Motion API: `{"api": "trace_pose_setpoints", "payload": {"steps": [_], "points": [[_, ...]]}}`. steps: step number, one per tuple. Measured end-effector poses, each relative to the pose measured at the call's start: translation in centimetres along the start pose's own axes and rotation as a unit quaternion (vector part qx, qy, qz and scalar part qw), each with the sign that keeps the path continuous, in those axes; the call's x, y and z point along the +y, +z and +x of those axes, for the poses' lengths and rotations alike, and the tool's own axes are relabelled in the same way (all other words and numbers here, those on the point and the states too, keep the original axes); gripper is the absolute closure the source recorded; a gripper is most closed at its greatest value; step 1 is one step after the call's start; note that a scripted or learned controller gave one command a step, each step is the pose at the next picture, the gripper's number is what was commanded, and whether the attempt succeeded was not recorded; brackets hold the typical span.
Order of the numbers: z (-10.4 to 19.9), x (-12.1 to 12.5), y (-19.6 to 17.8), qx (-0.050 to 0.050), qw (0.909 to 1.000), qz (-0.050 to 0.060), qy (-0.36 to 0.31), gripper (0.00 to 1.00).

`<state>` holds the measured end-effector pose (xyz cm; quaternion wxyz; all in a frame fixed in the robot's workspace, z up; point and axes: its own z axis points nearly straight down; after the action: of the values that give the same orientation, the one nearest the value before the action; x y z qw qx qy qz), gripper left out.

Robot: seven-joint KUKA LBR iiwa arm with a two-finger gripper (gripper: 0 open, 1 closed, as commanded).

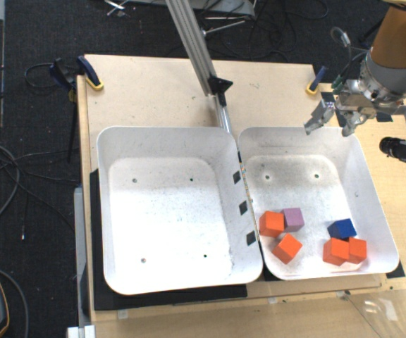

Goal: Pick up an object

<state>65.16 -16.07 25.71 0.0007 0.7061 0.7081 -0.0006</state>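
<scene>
Nearest, along the near edge of the right bin (372, 189), lie the blocks: two orange cubes (344, 251) touching each other at the right with a blue cube (342, 228) just behind them, and to their left an orange cube (287, 248) set corner-on, another orange cube (271, 223) and a purple cube (294, 218) touching it; none has a clear long axis. The left bin (111, 189) sits beside it. Farther back, above the right bin's far right corner, the gripper (333, 121) hangs with its two fingers spread apart, holding and touching nothing.
</scene>
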Motion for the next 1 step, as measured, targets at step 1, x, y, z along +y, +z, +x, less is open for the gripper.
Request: {"api": "trace_pose_setpoints", "payload": {"steps": [1], "points": [[-1.38,-9.24,12.49,0.002,1.0000,0.006,0.003,0.00]]}}
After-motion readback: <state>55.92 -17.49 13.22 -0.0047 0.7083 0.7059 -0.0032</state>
